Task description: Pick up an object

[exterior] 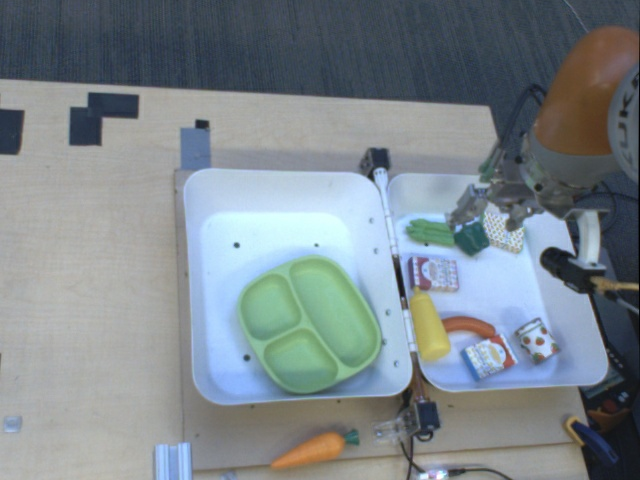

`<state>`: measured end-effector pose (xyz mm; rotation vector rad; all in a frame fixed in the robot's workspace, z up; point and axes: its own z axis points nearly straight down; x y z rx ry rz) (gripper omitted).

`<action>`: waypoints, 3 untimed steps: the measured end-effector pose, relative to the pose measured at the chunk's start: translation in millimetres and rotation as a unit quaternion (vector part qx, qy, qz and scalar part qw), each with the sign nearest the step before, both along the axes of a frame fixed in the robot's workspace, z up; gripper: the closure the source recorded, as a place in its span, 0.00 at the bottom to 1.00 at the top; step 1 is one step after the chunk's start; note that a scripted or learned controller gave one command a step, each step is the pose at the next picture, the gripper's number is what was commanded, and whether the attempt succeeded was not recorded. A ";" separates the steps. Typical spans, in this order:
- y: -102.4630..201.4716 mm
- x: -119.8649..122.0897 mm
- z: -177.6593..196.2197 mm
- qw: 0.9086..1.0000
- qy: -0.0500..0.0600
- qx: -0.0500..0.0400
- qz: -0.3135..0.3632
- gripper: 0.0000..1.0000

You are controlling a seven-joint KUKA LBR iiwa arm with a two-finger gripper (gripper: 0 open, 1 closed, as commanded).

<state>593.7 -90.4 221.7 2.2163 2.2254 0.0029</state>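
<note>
Pale wooden tabletop [90,268] carries both bins; over the right bin [590,368], the tool [490,213] hangs just above a dark green block [470,238], its grip state impossible to tell.

The left bin [215,268] has bare floor along its far and left sides; the green divided plate [308,323] fills its near middle. The right bin [590,363] is crowded: green toy [432,232], small carton [436,273], yellow bottle [430,328], sausage [468,324], leaving a bare patch at centre right.

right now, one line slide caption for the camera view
KUKA arm's gripper poised over toy food in the right bin; green divided plate lies in the left bin.
</note>
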 end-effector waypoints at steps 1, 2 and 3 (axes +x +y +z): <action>-12.6 48.4 -114.0 1.000 -0.001 0.000 -0.001 0.00; 4.7 -19.7 -135.2 1.000 -0.003 -0.001 -0.001 0.00; 5.2 -17.3 -123.1 1.000 -0.006 -0.001 -0.001 1.00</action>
